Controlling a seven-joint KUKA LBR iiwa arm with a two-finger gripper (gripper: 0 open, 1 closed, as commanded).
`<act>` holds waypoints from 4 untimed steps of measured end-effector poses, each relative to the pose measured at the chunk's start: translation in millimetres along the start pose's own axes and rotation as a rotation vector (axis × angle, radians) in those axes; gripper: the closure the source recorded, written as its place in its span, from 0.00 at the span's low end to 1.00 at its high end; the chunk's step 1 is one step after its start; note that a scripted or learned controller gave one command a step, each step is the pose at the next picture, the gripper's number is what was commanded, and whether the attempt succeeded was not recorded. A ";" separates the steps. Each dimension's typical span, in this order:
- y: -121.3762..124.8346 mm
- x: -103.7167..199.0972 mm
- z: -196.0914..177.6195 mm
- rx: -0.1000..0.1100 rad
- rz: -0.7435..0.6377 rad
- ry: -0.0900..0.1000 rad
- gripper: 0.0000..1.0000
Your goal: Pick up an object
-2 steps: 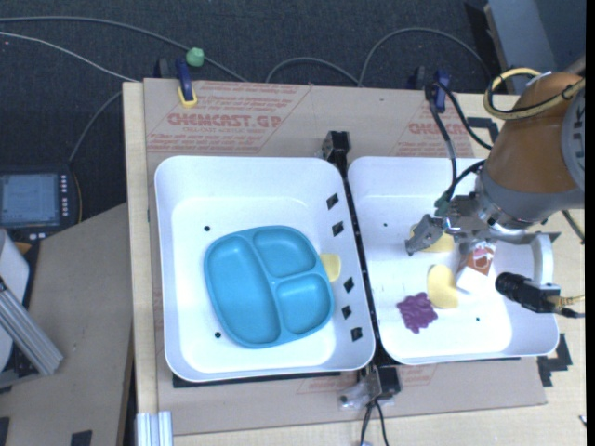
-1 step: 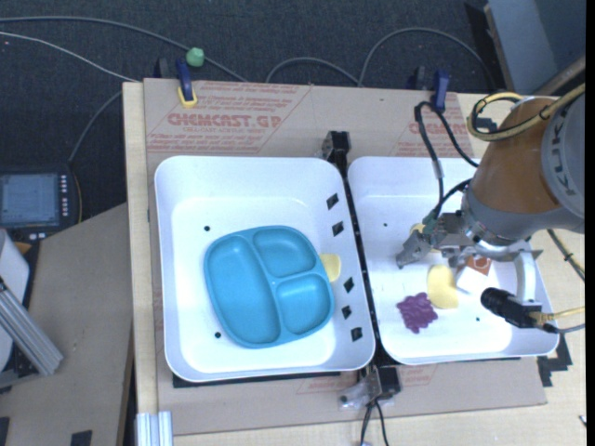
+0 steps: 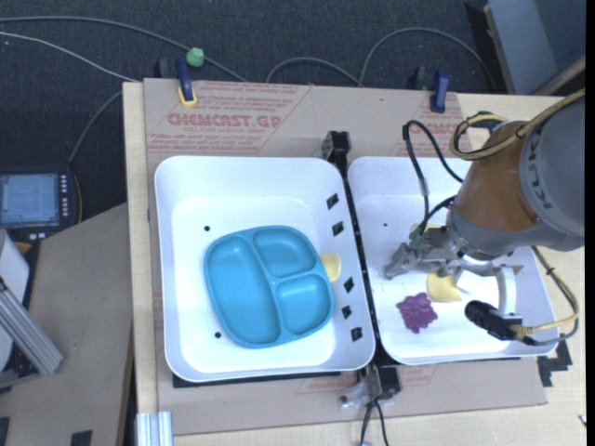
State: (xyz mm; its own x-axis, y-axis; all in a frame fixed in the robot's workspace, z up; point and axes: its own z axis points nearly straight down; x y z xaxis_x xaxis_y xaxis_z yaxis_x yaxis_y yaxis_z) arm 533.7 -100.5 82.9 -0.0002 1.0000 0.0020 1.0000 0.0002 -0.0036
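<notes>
End effector [image 3: 409, 256] hung low in right bin [image 3: 390, 193] w/ nothing visibly held, grip state unclear; purple toy [image 3: 417, 311] & yellow piece [image 3: 444, 289] near front edge unpicked.

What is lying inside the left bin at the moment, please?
The left bin holds a blue divided tray, with a small yellow object touching its right edge. Whatever lies under the tray is covered.

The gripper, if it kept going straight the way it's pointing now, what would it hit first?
The gripper points toward the view's left, low over the right bin. It would probably meet the divider between the bins first. Depth is unclear; the purple object lies off that line.
</notes>
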 end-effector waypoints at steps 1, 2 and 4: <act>1.2 -0.1 -13.3 -0.005 0.001 0.000 1.00; 3.5 9.4 -61.5 -0.008 -0.002 -0.002 1.00; 6.3 6.4 -169.4 -0.010 -0.001 -0.003 1.00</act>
State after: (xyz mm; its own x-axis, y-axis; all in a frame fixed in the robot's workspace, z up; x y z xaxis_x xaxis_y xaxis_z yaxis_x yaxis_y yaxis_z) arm 540.6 -94.4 252.3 -0.0013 1.0000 -0.0006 1.0000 0.0013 0.0063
